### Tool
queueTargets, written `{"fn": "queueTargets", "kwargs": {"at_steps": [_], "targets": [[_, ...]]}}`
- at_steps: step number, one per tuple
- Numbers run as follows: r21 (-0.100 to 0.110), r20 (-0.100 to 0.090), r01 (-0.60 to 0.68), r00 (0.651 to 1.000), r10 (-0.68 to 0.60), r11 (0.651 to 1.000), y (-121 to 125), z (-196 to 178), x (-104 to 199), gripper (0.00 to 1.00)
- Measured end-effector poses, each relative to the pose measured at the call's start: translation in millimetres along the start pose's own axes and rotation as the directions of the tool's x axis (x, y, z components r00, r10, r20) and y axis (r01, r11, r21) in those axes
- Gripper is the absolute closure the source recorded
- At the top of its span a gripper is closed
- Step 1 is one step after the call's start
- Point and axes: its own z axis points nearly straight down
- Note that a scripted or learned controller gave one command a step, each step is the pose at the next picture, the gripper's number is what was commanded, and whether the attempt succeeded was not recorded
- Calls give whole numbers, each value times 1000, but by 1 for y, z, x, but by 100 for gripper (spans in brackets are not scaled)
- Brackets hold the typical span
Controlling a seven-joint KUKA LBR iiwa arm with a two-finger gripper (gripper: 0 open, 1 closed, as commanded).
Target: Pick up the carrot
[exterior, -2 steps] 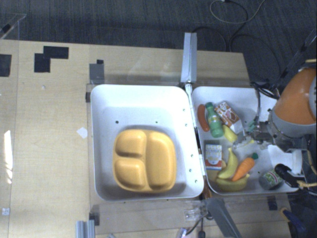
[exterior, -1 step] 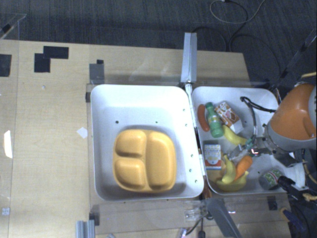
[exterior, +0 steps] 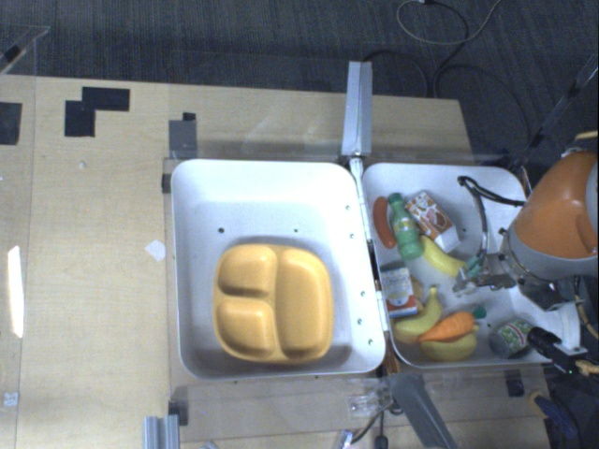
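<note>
The orange carrot (exterior: pixel 450 325) lies near the front of the right bin (exterior: pixel 487 178), its green tip pointing right, resting against a yellow banana (exterior: pixel 449 347). My gripper (exterior: pixel 479 277) hangs over the middle of that bin, a little above and to the right of the carrot and apart from it. The arm's orange band (exterior: pixel 562 218) shows at the right edge. Nothing is seen held.
The right bin also holds a green bottle (exterior: pixel 405 232), a red item (exterior: pixel 381 221), a snack packet (exterior: pixel 430 215), more bananas (exterior: pixel 440 258), a small carton (exterior: pixel 398 288) and a dark can (exterior: pixel 512 337). In the left bin (exterior: pixel 197 251) sits a yellow divided tray (exterior: pixel 274 302).
</note>
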Motion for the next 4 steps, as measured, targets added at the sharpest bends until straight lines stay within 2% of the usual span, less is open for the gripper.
{"fn": "queueTargets", "kwargs": {"at_steps": [1, 2, 3, 4], "targets": [[0, 0, 0, 1000, 0, 1000, 0, 0, 0, 0], [8, -3, 201, 980, -201, 980, -18, 12, -36, 0], [13, -9, 452, 892, -452, 892, -15, -10, 5, 0], [10, -10, 547, 837, -547, 837, -2, -84, 92, 0]]}}
